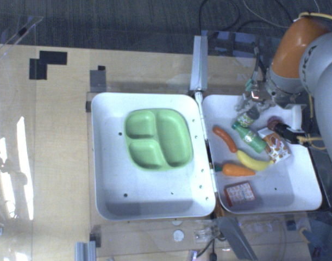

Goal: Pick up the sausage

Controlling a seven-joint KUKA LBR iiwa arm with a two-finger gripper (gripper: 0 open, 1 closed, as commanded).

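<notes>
Orange-red sausage [225,138] lies in right bin [301,200], just left of green bottle [250,137]. Gripper [251,109] hovers above bottle, approach step; grip state unclear. Next: shift left, descend.

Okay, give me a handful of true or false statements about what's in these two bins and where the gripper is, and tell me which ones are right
1. The sausage lies in the right bin. True.
2. The green divided plate sits in the right bin. False: it sits in the left bin.
3. The gripper is clamped on the sausage. False: it is over the far part of the right bin, near the green bottle, and the sausage lies apart from it on the bin floor.
4. The banana lies between the carrot and the green bottle. True.
5. The carrot rests on the green plate. False: it lies in the right bin, beside the banana.
</notes>
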